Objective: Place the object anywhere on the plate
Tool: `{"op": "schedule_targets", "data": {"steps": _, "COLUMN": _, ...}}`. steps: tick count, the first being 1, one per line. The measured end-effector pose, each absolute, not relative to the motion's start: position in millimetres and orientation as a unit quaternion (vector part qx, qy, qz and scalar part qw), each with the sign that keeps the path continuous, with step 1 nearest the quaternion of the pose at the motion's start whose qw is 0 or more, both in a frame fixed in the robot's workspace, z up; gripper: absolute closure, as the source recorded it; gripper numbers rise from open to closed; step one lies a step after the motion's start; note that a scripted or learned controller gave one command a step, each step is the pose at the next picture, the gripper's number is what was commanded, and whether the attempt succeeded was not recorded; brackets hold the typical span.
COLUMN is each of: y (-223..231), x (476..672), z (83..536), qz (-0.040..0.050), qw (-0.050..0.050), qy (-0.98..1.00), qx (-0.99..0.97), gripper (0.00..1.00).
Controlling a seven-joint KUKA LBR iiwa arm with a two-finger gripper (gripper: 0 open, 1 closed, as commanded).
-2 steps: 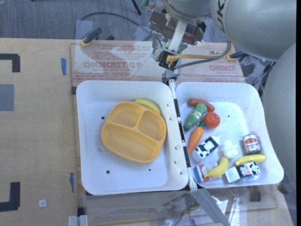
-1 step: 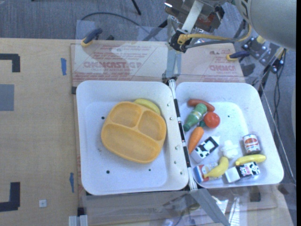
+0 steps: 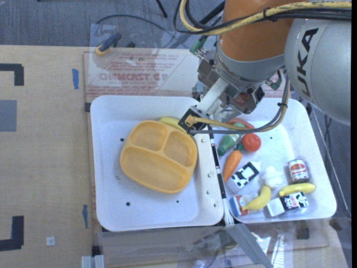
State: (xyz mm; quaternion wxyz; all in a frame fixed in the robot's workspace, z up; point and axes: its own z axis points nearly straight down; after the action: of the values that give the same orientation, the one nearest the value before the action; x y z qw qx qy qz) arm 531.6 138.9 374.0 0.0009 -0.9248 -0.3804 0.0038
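An orange-yellow divided plate (image 3: 159, 156) lies in the left bin (image 3: 106, 149), toward that bin's right side. A small yellow thing (image 3: 167, 120) pokes out at the plate's far rim, partly hidden by the robot's hardware. My gripper (image 3: 230, 109) hangs under the wrist over the back of the divider between the two bins, just beyond the plate's far right corner. The wrist hides what is between its tips. Nothing lies on the plate.
The right bin (image 3: 318, 149) holds a green pepper (image 3: 227, 144), a tomato (image 3: 251, 142), a carrot (image 3: 232, 163), a cow-patterned carton (image 3: 245, 176), a banana (image 3: 258, 199), a can (image 3: 298, 171) and several other small items. Cardboard lies to the left.
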Motion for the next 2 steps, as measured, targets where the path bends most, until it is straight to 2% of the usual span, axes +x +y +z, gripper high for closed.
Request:
{"op": "schedule_targets", "data": {"steps": 1, "y": 183.9, "x": 478.3, "z": 249.0, "qz": 0.0034, "qw": 0.001, "qy": -0.527, "qx": -0.850, "gripper": 1.00}}
{"op": "schedule_targets", "data": {"steps": 2, "y": 183.9, "x": 478.4, "z": 249.0, "qz": 0.0031, "qw": 0.001, "qy": -0.527, "qx": -0.850, "gripper": 0.00}}
